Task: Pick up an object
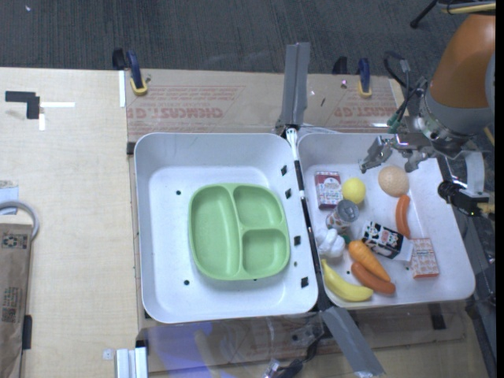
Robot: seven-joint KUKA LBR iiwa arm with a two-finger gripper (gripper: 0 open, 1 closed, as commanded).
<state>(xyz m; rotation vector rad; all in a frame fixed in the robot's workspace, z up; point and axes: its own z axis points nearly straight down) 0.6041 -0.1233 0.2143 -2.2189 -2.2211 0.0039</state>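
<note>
the metal two-finger gripper (396,155) hangs spread wide, holding nothing, at eleven o'clock of the smooth tan egg-shaped object (393,181) in the right shallow white plastic bin (453,286)

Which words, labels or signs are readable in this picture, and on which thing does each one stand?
"CHEMCOZ...", upside down, partly legible: red print on the cardboard sheet behind the bins.
Recycling symbol: brown paper bag at the left edge.
Too small to read: red carton, black-and-white carton, pink box.

arm (465,69) | grey body, rounded orange band above wrist | gripper (391,157) | metal-grey fingers, black cables at wrist
</note>
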